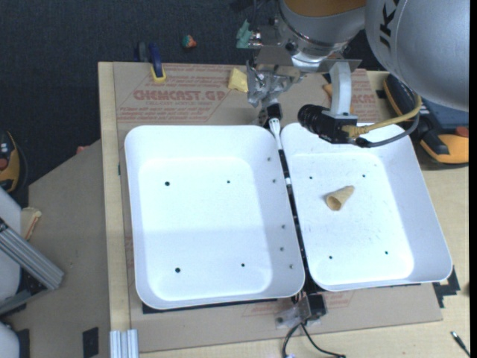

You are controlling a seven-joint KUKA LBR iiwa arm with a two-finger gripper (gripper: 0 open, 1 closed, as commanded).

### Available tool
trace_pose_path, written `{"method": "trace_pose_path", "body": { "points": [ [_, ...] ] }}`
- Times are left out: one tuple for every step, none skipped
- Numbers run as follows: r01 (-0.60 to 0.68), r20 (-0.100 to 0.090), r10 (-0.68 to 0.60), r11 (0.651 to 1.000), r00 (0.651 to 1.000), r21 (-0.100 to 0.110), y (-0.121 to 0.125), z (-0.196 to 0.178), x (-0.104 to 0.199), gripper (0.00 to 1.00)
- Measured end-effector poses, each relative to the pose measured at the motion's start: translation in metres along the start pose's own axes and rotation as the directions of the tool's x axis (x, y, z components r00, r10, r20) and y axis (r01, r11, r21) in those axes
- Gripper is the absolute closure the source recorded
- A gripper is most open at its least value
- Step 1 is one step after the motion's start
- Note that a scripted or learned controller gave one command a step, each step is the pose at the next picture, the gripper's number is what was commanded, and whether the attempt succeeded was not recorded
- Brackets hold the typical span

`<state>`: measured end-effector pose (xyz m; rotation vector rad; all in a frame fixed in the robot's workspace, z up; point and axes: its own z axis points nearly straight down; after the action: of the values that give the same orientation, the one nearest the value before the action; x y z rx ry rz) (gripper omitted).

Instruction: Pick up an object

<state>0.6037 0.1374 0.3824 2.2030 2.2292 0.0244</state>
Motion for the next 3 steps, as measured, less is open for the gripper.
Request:
{"method": "trace_pose_path", "body": {
  "points": [
    [-0.019,0.008,0.019,1.0,1.0,0.008,-0.018,-0.04,-0.079,1.0],
    [-0.008,0.006,0.008,1.0,1.0,0.027,-0.033,0.043,-0.036,1.0],
    [0.0,0.001,0.0,1.0,1.0,0.013,-0.059,0.004,0.059,1.0]
  ]
}}
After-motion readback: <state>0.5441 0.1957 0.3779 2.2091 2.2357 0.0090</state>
